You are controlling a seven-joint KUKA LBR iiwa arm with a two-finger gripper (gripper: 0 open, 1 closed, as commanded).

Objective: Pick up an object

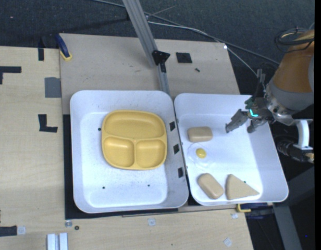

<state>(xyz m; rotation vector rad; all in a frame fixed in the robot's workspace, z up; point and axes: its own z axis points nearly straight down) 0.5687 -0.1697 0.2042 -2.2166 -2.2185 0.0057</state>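
the surface [25,139] is pale wood-grain board carrying dark tape marks; its left and lower parts are cut off by the frame. two shallow white bins sit side by side on it, touching along their inner rims. the left bin [82,191] holds a yellow divided plate [133,139] with three compartments, lying flat near the bin's middle. the right bin [264,165] holds four small items. a tan wedge-shaped block [239,187] lies at the near right corner, just beside a tan rounded block [209,185]. a second tan rounded block [200,134] lies near the bin's left wall, toward the far side. a small yellow piece [201,153] lies just below it, apart from both; its form is too small to make out.

the arm [293,79] enters from the right, partly cut off by the frame edge. the hand [243,122] sits above the far right part of the right bin, well apart from all four items. its two dark fingers [233,123] are spread and nothing is between them. a metal pole [142,25] crosses the top, its upper end cut off.
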